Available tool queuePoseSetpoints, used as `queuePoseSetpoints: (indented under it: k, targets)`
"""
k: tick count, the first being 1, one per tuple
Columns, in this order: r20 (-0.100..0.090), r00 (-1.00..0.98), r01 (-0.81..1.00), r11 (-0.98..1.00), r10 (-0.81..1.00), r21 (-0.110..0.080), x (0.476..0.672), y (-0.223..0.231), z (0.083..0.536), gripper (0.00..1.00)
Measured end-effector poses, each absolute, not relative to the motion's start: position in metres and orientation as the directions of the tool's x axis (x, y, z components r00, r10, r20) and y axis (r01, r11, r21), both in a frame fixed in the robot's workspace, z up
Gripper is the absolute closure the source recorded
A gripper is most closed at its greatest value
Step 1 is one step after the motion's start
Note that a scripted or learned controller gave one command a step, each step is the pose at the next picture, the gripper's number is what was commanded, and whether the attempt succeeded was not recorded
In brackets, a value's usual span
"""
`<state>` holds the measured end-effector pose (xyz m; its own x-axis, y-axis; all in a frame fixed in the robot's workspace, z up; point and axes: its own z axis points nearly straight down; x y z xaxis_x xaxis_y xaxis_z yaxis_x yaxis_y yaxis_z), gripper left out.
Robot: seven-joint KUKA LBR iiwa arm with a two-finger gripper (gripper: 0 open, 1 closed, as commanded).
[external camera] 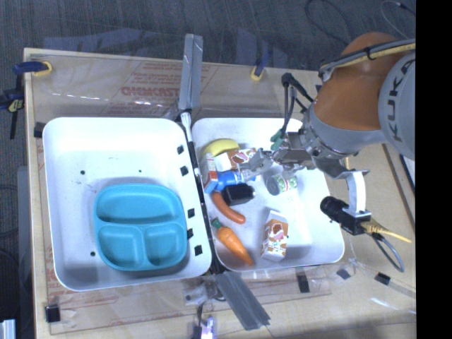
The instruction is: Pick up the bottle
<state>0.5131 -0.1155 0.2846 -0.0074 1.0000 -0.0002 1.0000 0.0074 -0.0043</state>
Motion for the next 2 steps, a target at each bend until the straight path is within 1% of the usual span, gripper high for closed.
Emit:
queuePoseSetpoints:
  k: [1,2]
  targets:
    - [-0.001,0.182,0.983,-0.182,0.983,-0.007,0.561,-0.128,0.138,0.0]
    - [0.002,-0.015,1.0,0.015,1.0,-0.004,0.49,-0.102,0.201,0.0]
